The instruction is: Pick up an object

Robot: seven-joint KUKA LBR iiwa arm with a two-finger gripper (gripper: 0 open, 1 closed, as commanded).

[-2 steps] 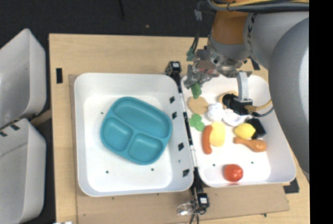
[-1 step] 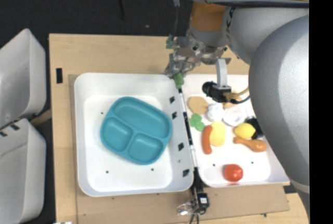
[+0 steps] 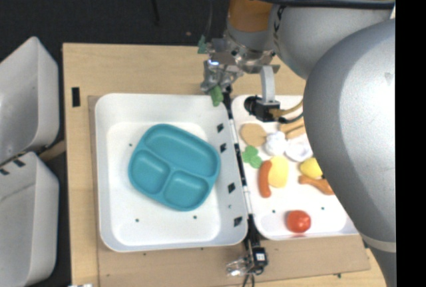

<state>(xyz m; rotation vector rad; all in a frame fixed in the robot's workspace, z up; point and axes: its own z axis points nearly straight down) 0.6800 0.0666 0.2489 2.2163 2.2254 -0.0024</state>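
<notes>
My gripper (image 3: 217, 87) hangs over the back rim where the two bins meet. A small dark green piece (image 3: 217, 97) sticks out below its fingertips and looks pinched between them. The right bin (image 3: 326, 229) holds several toy foods: a tan disc (image 3: 251, 134), a white lump (image 3: 275, 143), a light green piece (image 3: 251, 158), an orange-red stick (image 3: 265, 180), a yellow piece (image 3: 279, 172) and a red tomato (image 3: 298, 221). The arm hides the right part of that bin.
A blue divided plate (image 3: 174, 166) lies in the middle of the left bin (image 3: 113, 226). Another yellow piece (image 3: 311, 168) and an orange piece (image 3: 317, 184) lie beside the arm's grey body. White blocks (image 3: 26, 99) stand off the bench's left edge.
</notes>
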